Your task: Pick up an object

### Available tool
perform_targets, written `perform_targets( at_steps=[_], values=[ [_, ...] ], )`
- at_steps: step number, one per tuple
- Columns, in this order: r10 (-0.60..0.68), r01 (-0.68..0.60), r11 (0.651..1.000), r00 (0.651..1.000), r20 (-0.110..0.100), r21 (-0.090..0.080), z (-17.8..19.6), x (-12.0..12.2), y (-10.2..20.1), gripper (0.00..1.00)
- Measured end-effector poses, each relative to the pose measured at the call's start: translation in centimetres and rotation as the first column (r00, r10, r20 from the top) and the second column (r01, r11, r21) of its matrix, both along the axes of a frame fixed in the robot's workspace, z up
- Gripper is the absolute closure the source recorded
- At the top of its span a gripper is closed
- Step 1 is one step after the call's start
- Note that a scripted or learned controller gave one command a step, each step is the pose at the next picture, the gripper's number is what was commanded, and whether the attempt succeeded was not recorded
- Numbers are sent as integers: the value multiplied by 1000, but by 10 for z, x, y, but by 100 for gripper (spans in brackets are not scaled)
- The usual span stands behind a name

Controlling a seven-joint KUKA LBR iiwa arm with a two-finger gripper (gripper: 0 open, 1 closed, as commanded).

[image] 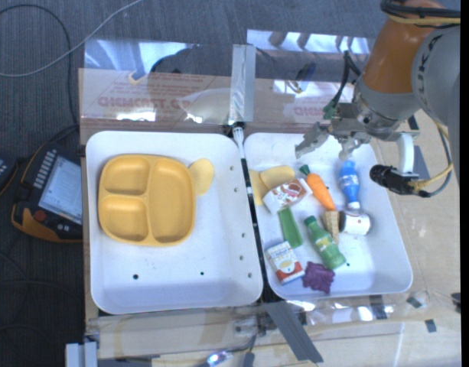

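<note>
Bright even light, glare on clear panels (295, 48), sharp focus

Smooth, glossy plastic — the yellow divided tray (148, 198) and the white bins (173, 285) — over matt grey carpet (35, 67).

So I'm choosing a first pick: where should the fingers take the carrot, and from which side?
Probably the carrot's thick orange middle, from straight above, fingers closing across its width. It lies flat and slanted, with the blue bottle apart on its right.
</note>
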State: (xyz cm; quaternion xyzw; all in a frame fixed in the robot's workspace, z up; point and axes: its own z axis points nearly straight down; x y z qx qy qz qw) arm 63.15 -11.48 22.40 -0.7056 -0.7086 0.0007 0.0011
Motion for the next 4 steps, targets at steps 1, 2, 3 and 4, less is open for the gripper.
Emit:
perform_targets(
  at_steps=[1, 2, 3, 4],
  values=[
    [-39, 40, 999, 999, 38, -6, -102, -18, -30, 0],
    [29, -29, 1000, 999, 42, -3, -114, 4, -40, 0],
    [134, -133, 991, 989, 61, -17, -113, -3, -43, 0],
    [168, -167, 986, 984, 61, -22, -113, -11, -43, 0]
  ],
)
